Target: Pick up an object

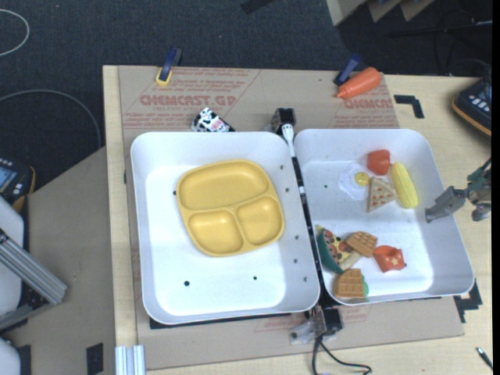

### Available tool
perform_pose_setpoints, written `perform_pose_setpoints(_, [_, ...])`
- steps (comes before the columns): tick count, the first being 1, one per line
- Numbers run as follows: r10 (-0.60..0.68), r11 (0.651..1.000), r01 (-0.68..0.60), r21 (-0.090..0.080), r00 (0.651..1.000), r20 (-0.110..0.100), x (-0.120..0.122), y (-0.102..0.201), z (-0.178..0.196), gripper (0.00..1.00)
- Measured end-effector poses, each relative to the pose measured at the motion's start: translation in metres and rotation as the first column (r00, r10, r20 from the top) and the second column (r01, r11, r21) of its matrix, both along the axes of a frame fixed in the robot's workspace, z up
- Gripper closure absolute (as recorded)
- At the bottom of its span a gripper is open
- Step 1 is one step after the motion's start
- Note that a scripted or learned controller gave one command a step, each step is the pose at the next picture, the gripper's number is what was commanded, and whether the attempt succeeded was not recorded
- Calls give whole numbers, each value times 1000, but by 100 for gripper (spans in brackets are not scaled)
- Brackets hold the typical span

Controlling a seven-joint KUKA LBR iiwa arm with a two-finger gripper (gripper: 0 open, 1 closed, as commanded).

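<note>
Toy food pieces like the yellow plastic corn cob [404, 185] sit in the right white bin [445, 276]; grey fingers [445, 203] hover at its right rim, can't tell how wide.

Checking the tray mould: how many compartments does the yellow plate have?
3. The yellow plate in the left bin has one long compartment along its far side and two smaller ones side by side along its near side.

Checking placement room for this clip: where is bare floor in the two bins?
Left bin: a bare strip around the yellow divided plate, widest at the near edge. Right bin: bare near the far-left corner and the right wall; crowded around the corn and the near-left toy food.
</note>
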State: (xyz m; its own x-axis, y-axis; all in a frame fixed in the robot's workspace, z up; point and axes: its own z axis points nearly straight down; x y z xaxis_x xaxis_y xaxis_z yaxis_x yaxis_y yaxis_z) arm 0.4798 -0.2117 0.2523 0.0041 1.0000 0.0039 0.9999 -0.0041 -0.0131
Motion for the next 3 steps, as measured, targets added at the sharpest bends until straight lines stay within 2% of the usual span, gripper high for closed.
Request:
perform_pose_setpoints(1, [4,1000,-4,-4,1000,13,3,1,7,0])
perform_pose_setpoints(3, [4,1000,-4,0,1000,6,-4,8,-115,0])
